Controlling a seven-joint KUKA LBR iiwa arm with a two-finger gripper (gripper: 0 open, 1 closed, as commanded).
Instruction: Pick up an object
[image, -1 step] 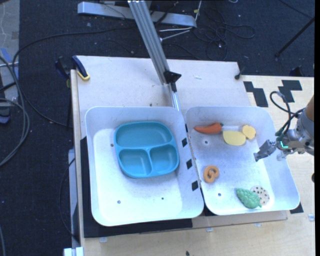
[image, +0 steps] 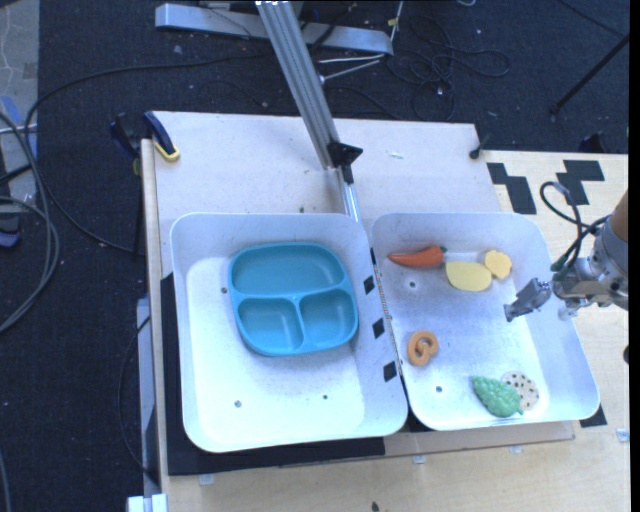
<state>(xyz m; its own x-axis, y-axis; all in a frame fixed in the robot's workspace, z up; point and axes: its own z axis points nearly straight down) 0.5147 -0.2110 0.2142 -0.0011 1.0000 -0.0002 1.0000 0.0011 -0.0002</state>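
Hovering at the right bin's (image: 560, 330) right edge, my gripper (image: 527, 298) carries nothing; how its jaws stand I cannot tell. The candidates lie scattered in that bin: a toy carrot (image: 417, 257), two yellow pieces (image: 468, 276) just beside it, a pretzel (image: 423, 347), a green leafy piece (image: 496, 396) touching a cookie (image: 520, 387). The blue divided tray (image: 294, 298) sits in the left bin (image: 200, 400), probably as a drop spot.

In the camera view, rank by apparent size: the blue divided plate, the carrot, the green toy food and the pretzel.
Largest to smallest as they appear:
1. blue divided plate, by far
2. carrot and green toy food, too close to separate: the carrot is longer, the green piece bulkier
3. pretzel
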